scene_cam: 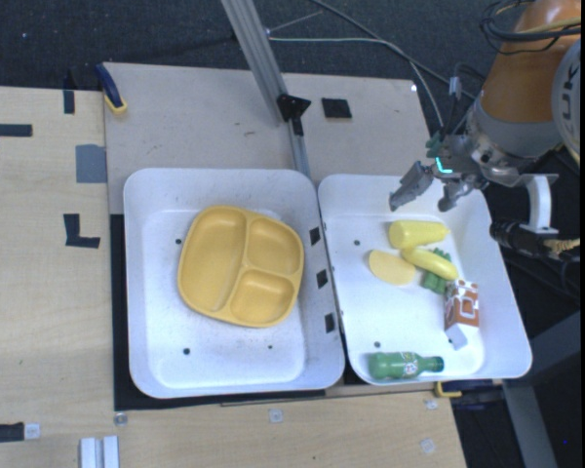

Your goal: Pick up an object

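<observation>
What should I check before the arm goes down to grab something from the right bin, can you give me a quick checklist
1. Gripper open: ok, its two fingers are spread with nothing between them.
2. Gripper above the right bin: ok, it hangs over the bin's far end.
3. Gripper lined up with a target: not ok, it sits beyond the yellow pieces, not over them.
4. Target free to grasp alone: not ok, the yellow pieces, a green item and a red and white packet lie crowded together.
5. Easier option: ok, the green bottle lies alone near the bin's near edge.
6. Left bin out of the way: ok, it holds the yellow divided plate, apart from the gripper.
</observation>
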`<state>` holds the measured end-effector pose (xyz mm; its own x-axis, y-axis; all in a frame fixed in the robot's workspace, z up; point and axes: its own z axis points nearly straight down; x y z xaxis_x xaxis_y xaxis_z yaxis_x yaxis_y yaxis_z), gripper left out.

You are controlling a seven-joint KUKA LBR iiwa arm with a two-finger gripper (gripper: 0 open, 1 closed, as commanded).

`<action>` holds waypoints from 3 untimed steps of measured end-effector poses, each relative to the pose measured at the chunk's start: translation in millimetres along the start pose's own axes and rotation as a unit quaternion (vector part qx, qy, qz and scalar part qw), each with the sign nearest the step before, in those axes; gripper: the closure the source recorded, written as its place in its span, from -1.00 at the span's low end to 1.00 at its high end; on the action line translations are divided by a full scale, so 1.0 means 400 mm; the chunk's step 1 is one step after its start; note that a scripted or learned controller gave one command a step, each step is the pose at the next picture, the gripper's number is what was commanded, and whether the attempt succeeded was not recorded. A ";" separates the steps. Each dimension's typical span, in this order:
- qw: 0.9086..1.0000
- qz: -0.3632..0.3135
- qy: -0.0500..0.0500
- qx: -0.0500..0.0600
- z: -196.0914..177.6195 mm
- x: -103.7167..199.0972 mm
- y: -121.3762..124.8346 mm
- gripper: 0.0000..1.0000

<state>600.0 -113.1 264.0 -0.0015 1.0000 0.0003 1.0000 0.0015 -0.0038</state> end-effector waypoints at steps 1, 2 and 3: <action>1.000 0.000 0.000 -0.001 -0.003 0.000 0.001 -1.00; 1.000 0.000 0.000 0.000 0.125 0.020 0.017 -1.00; 1.000 0.000 0.000 0.001 0.258 0.036 -0.005 -1.00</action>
<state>597.5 -98.5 160.9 -0.0012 1.0000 -0.0002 1.0000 0.0012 -0.0050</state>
